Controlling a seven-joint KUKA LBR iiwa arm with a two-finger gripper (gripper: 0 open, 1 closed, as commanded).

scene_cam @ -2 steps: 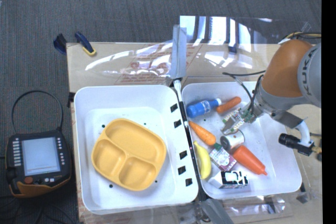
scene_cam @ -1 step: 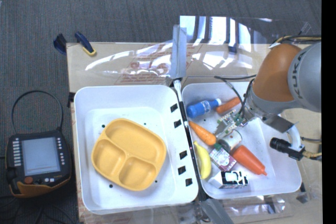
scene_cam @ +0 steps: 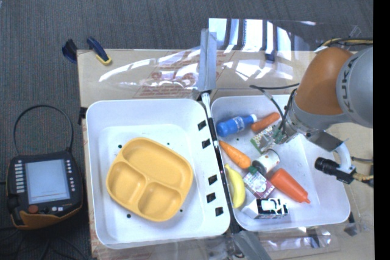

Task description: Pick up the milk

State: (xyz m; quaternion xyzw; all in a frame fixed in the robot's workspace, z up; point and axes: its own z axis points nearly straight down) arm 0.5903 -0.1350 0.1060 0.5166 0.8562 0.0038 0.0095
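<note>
The milk (scene_cam: 272, 207), a small black-and-white carton, lies on its side near the front edge of the right bin (scene_cam: 329, 204). My gripper (scene_cam: 267, 140) hangs low over the middle of that bin, well behind the milk. It sits between a blue bottle (scene_cam: 235, 125) and a small can (scene_cam: 267, 162). The grey arm with its orange band (scene_cam: 323, 88) reaches in from the right. Nothing shows in the gripper's grasp.
The right bin also holds a banana (scene_cam: 236, 187), three carrots (scene_cam: 235, 154) (scene_cam: 289, 186) (scene_cam: 265, 122) and a red-and-green packet (scene_cam: 256, 181) right behind the milk. A yellow divided plate (scene_cam: 150, 178) lies in the left bin (scene_cam: 103, 125). A pendant (scene_cam: 42, 182) rests at far left.
</note>
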